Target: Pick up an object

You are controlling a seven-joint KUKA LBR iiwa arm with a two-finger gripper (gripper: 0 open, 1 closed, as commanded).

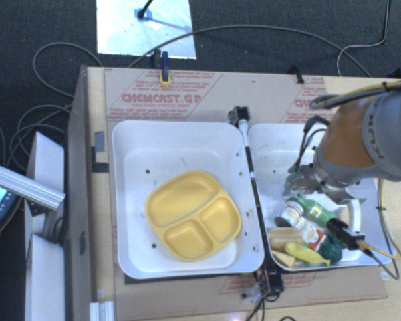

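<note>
I take the black bar [248, 172] that runs between the two shallow white bins as my landmark. To its left lies the left white bin [130, 179], bearing a yellow plastic tray with three compartments [192, 214]. To its right is the right white bin [271, 142], where the arm's grey and orange wrist [351, 146] is lowered, with the claw [306, 181] at its lower left end.

The claw is down among the clutter and seen from above, so I cannot tell how it is set, and I see nothing that I would call held.

The nearest candidate is a green plastic bottle with a white label [315, 211]. It lies just below the claw in the picture, toward the near edge of the right bin, perhaps touching the claw's underside; I cannot be sure. Its long axis runs at a slant, from upper left, nearer the bar, down to lower right, away from the bar. Which end is the cap I cannot make out.

Beside it, closer to the bar, is a small round jar with a pale lid [291, 214]. Nearer the front wall are a yellow banana-shaped toy [306, 253], a tan block [285, 237] and a dark green lump [333, 249].

My judgement: the claw should close across the bottle's short width, square to that slant.
</note>
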